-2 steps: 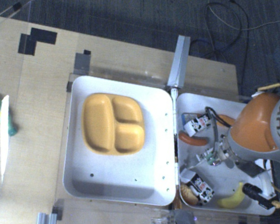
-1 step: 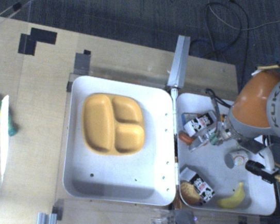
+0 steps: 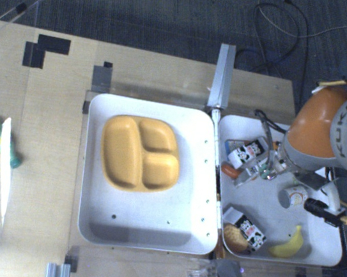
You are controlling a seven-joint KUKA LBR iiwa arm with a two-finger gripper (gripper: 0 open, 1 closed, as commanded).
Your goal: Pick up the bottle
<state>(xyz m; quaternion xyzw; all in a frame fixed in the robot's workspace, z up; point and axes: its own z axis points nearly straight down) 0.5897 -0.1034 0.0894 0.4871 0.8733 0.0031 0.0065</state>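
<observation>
A small white bottle [image 3: 246, 154] with a black and red label lies on its side at the upper left of the right bin [image 3: 330, 255]. Its orange-red end [image 3: 228, 170] points toward the divider. My gripper [image 3: 264, 169] is low in that bin, right beside the bottle's right end, and seems to touch it. The arm's orange band [image 3: 316, 129] hangs over the bin's back right and hides the floor beneath it. A second white object with a similar label [image 3: 250, 232] lies at the front left of the bin.
A yellow banana [image 3: 289, 243] lies at the front of the right bin, a brown round item [image 3: 233, 238] at its front left corner, and a grey round can [image 3: 294, 197] just right of my gripper. The left bin [image 3: 147, 224] holds a yellow divided tray [image 3: 140, 153].
</observation>
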